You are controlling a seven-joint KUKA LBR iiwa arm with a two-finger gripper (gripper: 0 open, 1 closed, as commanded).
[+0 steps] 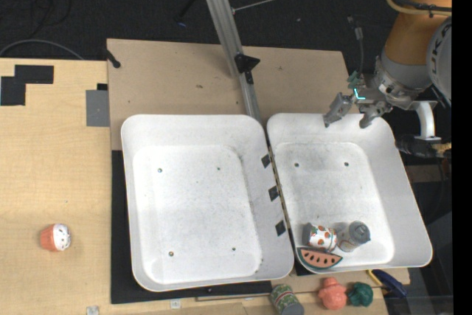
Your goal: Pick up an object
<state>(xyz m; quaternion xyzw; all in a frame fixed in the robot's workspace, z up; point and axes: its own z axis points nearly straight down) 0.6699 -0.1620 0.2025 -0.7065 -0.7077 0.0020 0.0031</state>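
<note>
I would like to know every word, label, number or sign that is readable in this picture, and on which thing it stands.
None: no word, number or brand can be read.
Small cup in the right bin: red marks, a pattern, not letters.
Orange and white ball on the wooden bench: dark marks, too small to read.

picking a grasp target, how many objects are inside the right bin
3, all bunched in the right white bin's near-left corner: a white cup with red spots, a grey round knob-like piece, and a watermelon slice toy on the rim. Smaller ones may hide behind.
</note>
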